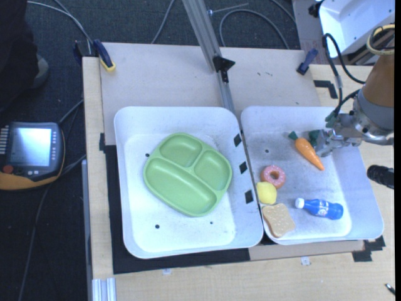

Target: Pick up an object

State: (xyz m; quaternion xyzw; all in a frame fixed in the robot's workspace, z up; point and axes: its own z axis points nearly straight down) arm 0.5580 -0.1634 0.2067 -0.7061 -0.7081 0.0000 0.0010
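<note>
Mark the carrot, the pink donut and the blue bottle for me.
carrot [309, 153]: camera view, middle of its orange body.
pink donut [274, 175]: camera view, on its frosted ring.
blue bottle [324, 209]: camera view, middle of its blue body.

1. No legible text, number or brand anywhere.
2. Screen of handheld pendant lit, contents too blurred to read.
3. Label on blue bottle too small to read.

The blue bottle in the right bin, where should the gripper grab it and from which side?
Probably across the middle of the blue bottle, coming straight down. It lies on its side, white cap pointing left, with bare bin floor above and below it, so the gripper can straddle its narrow width.
</note>
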